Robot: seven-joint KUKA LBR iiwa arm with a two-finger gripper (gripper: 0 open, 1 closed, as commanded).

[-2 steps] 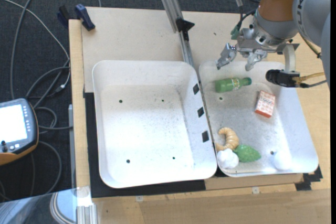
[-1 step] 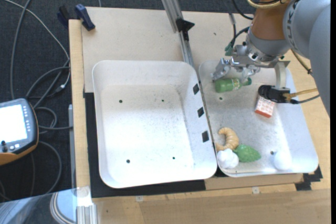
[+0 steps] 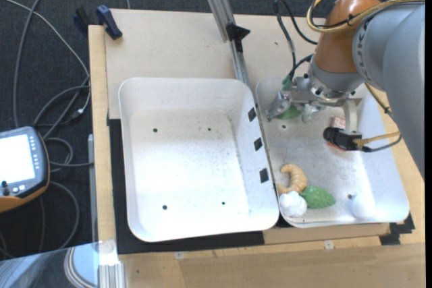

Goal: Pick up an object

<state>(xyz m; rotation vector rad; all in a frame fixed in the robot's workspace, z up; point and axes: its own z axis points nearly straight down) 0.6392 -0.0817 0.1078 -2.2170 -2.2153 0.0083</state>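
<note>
Gripper (image 3: 291, 108) hangs low at the far end of the right bin (image 3: 378, 209), over something green; whether it grips I cannot tell. Near the front edge lie a tan curl (image 3: 294, 177), white ball (image 3: 292, 204) and green lump (image 3: 318, 197), touching; all look light and soft, and the curl's middle seems the best hold. Smooth white floor, low walls close by

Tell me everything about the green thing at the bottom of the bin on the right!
The green thing is a small, lumpy, bright green object, soft-looking like a plush or foam toy, though I can't tell what it is. It lies near the front edge of the right bin, touching a white ball-like lump on its left, with a curved tan piece just above them.
</note>
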